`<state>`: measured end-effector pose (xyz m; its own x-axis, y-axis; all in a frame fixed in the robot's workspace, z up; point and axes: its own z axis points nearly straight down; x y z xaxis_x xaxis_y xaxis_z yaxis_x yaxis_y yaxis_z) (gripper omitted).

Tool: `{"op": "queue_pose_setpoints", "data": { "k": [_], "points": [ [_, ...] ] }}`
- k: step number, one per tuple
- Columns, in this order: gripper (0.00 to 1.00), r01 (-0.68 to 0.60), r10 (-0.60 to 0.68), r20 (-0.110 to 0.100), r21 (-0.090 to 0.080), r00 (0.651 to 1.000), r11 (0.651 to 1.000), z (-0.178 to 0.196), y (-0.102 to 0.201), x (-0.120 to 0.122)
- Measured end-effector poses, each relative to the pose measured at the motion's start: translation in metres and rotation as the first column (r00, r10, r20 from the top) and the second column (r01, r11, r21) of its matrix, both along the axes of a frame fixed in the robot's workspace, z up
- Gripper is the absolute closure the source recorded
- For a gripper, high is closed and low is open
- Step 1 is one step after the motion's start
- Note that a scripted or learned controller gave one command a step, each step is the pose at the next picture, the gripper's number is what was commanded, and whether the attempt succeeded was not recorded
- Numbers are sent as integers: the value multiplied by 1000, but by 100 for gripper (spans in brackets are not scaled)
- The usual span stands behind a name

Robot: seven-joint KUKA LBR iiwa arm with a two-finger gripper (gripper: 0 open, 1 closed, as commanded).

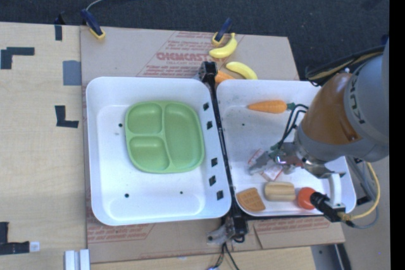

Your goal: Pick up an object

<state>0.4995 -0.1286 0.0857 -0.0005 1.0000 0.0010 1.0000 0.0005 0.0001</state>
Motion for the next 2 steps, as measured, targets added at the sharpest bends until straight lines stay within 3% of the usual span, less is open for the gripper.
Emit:
{"op": "queue_pose_setpoints", "data": {
  "k": [1, 2],
  "points": [
    [100, 1, -1, 2, -3, 1000, 1000, 10, -1, 0],
    [100, -2, 2, 0, 0, 1000, 1000, 99, 80, 13]
  ]
}}
